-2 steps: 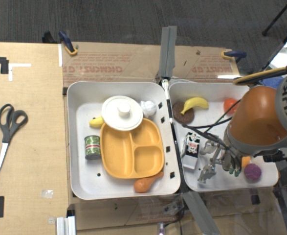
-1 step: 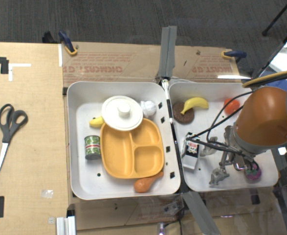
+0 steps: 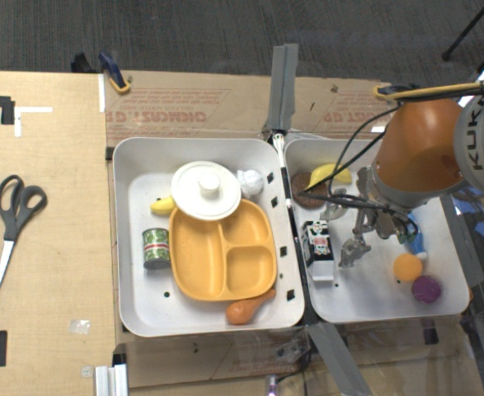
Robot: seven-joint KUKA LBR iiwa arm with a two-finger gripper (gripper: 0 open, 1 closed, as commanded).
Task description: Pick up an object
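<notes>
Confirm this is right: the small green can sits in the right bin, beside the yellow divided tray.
Not quite. The camera view shows the green can in the left bin, not the right one. It does sit beside the yellow divided tray, just off that tray's left edge.

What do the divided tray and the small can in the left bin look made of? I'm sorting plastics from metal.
The divided tray looks like moulded plastic: even orange-yellow colour, rounded edges, soft sheen. The can seems metal, with a pale rim above a green paper-like label, though it could be a toy.
</notes>
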